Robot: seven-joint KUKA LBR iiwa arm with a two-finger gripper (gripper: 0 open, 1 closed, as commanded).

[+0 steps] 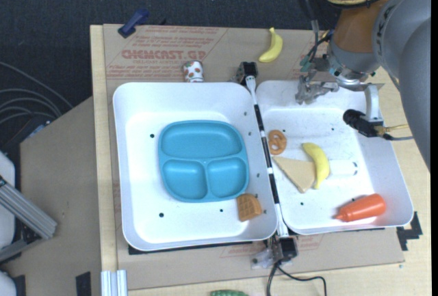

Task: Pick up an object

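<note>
- A blue divided plate is seen in the middle of the left bin, and a brown cracker lies near that bin's front right corner.
- Red print reading "CHEMCAST GP" is made out on the brown board at the desk's far edge; the smaller lines beneath it are too faint to be read.
- In the right bin, a pretzel sits by the left wall, a pale wedge lies beside it, and a banana rests touching the wedge.
- An orange carrot lies near the front right corner of the right bin.
- The gripper is poised over the far edge of the right bin, with nothing held; how its jaws stand cannot be told.
- The approach step is judged to be in hand: no object has been picked yet.
- For the next move, a descent onto one item, likely the pretzel or banana, is called for.
</note>
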